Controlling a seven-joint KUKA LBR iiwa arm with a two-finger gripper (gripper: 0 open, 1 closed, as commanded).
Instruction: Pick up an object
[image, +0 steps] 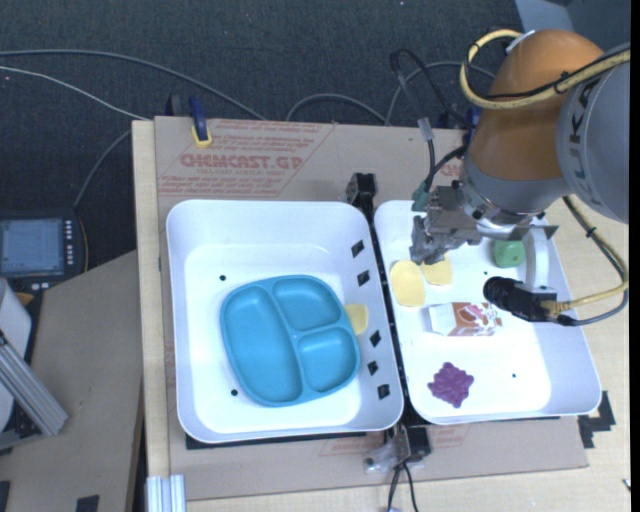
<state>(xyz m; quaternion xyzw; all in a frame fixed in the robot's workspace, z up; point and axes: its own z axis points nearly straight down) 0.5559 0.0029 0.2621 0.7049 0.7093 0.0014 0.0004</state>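
My gripper (430, 250) hangs low over the back left part of the right bin (570, 390). Its tip is right above a small yellow piece (438, 273) and may touch it. A larger pale yellow round object (407, 284) lies just to its left. In the same bin a green object (508, 254) lies to the gripper's right. A white and red packet (465, 318) sits in the middle, and a purple grape cluster (451, 383) lies near the front. I see nothing lifted between the fingers.
The left bin (190, 300) holds a blue divided plate (290, 338) with a small yellow item (357, 318) at its right edge. The wall between the bins (383, 300) runs just left of the gripper. The arm's orange band (525, 100) looms over the right bin's back.
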